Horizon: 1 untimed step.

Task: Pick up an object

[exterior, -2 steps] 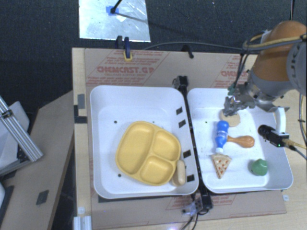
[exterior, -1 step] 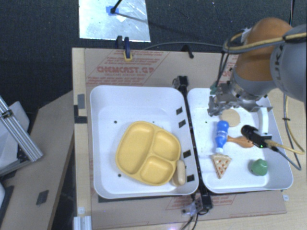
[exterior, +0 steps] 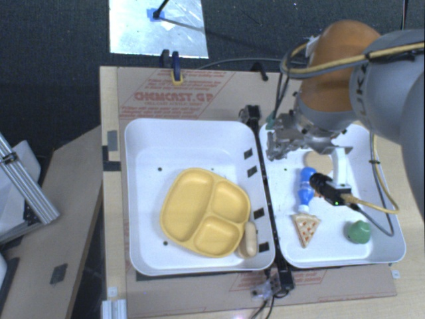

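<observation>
gripper (exterior: 284, 143) over right bin (exterior: 335, 248) far end | opening: cannot tell | blue bottle (exterior: 306, 186) near, camera-side of it

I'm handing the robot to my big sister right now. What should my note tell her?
Claw: over the back of the right bin, near the divider; open or shut cannot be told.
Right bin: blue-and-white bottle, toy pizza slice, green ball, tan disc partly under the arm.
Left bin: yellow divided tray, beige roll touching its edge.
Done: nothing looks lifted.
Left: grab one thing and raise it.
</observation>
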Tool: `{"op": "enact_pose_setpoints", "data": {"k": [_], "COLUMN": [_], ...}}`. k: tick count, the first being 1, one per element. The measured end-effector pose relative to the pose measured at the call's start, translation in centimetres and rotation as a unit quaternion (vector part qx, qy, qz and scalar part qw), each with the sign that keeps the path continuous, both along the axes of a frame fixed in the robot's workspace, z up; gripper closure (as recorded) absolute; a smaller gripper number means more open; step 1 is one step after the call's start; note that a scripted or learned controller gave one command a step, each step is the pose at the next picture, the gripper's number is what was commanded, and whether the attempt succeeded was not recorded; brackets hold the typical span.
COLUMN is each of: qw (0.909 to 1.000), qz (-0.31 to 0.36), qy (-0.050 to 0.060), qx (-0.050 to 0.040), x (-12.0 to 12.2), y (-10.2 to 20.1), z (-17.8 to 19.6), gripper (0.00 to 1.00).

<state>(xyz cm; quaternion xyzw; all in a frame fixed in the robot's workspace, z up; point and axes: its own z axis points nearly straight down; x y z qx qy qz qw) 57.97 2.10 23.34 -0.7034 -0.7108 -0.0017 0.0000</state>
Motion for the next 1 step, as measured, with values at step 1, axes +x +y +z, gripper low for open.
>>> {"op": "enact_pose_setpoints", "data": {"k": [1], "qw": [1.0], "qz": [-0.001], "qy": [0.001], "qx": [-0.0006], "x": [-1.17], "y": [4.24], "z": [-0.06], "gripper": [1.0]}}
